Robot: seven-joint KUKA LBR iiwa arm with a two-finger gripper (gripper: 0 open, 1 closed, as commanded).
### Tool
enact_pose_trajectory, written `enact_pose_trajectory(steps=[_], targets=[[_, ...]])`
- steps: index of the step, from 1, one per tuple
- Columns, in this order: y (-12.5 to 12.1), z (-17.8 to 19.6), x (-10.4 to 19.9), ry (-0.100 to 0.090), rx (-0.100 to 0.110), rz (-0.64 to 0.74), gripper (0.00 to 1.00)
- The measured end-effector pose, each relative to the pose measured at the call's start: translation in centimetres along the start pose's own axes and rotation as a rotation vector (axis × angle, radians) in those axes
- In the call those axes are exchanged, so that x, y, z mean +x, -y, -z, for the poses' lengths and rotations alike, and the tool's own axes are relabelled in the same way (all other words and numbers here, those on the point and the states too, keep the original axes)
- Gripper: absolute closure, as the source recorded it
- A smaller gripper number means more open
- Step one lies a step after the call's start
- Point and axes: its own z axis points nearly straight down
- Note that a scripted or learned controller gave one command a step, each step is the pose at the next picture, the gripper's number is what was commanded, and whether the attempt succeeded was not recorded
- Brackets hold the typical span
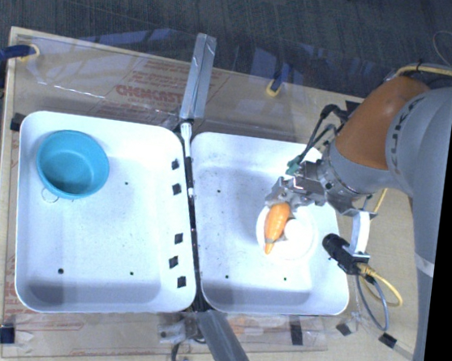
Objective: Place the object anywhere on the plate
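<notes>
The carrot [275, 225] is the landmark here: it is lying in the right bin [223, 273], half on the small white plate [297, 237], with its fat orange end pointing up-view toward the tool [297, 191] and its thin tip pointing down-view toward the bin's near wall. Its long axis is running almost straight away from the tool, tilting only slightly. The tool is sitting just above the carrot's thick end, close enough that the 2 may be touching, but the wrist is covering the contact, so I cannot tell how the tool is set or whether the carrot is being held. The plate is lying just right of the carrot, its left edge passing under the carrot's body. Judging from this, the carrot is already resting at least partly on the plate, so the placing is looking nearly done, with only a letting-go and a lift left if anything is gripped. Well to the left of the carrot, in the left bin [75, 280], a blue bowl [73, 163] is sitting at the far corner. Counting: 1 carrot, 1 plate, 1 bowl, 2 bins on 1 tabletop [368, 356], 1 arm [412, 133].
</notes>
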Motion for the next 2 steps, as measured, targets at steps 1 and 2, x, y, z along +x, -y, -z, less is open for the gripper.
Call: enact_pose_trajectory(steps=[1,2], targets=[[-2.1,2.0,8.8,-0.001,0.001,-0.190,1.00],[-5.8,1.9,14.4,0.000,0.002,-0.097,1.00]])
